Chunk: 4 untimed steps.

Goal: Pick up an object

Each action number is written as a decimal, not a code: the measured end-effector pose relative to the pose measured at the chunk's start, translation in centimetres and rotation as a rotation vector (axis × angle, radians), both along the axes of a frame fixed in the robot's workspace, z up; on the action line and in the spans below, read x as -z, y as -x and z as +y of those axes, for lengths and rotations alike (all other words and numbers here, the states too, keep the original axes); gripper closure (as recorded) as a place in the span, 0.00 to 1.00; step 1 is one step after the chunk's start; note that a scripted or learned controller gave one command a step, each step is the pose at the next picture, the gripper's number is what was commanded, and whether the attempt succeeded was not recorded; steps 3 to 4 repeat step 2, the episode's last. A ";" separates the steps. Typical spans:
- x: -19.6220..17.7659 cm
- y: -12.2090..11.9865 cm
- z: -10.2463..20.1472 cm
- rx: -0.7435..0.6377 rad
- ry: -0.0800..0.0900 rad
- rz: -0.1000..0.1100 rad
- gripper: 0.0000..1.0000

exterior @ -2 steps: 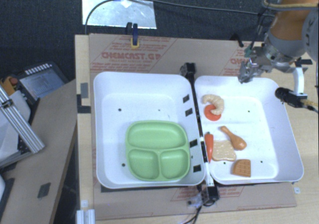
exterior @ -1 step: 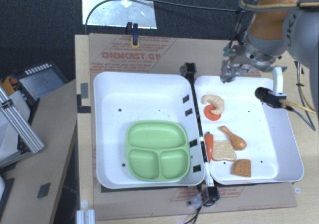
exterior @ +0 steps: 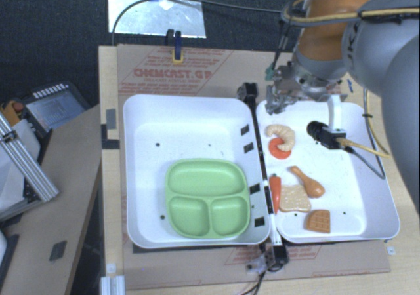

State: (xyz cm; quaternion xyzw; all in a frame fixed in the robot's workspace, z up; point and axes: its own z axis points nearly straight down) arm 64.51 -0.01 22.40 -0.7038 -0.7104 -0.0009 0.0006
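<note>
Shrimp (exterior: 281, 132), red slice (exterior: 280, 149) lie near gripper (exterior: 281, 106); green tray (exterior: 197, 183) apart.

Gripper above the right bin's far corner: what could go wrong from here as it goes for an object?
1. The gripper hangs near the far left corner of the right bin; a straight descent may hit the wall rather than an object.
2. The shrimp, the nearest item, lies against a red slice, so a grasp could catch both or push one aside.
</note>
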 end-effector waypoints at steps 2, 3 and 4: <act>-0.4 2.4 9.7 0.001 0.001 -0.001 1.00; -0.4 2.4 9.7 0.001 0.001 -0.001 1.00; -0.4 2.4 9.7 0.001 0.001 -0.001 1.00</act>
